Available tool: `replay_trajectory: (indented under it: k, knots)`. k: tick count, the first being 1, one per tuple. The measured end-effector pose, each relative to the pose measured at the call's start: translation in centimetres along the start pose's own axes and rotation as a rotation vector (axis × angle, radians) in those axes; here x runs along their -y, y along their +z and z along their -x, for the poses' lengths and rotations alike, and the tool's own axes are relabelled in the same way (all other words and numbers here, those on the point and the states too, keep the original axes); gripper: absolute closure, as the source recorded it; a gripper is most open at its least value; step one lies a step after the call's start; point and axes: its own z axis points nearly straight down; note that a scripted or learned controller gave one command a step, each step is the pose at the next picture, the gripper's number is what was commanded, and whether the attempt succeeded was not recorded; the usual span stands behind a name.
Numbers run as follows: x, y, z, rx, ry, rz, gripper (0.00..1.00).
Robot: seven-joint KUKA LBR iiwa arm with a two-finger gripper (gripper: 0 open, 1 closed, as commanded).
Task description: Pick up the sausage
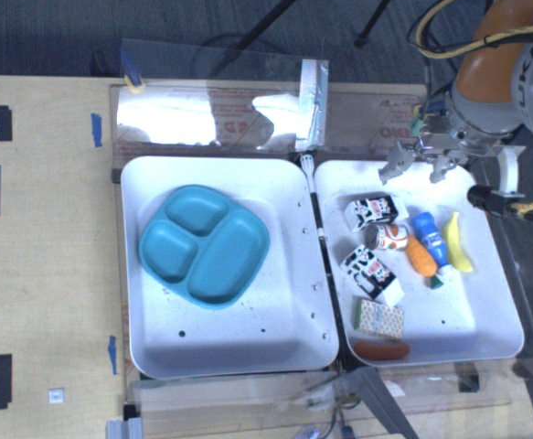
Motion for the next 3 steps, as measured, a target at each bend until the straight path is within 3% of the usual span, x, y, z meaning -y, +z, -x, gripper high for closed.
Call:
replay_trajectory:
  k: [1,2,3]
  knots:
    - [-0.1,-0.7,-0.1,0.001,-0.002,-0.003,1.0]
    - [3.4,-24.6,2.6,0.003,-0.029,0.004,1.0]
    - [14.2,-23.9,8.9,0.001,-0.299,0.001,1.0]
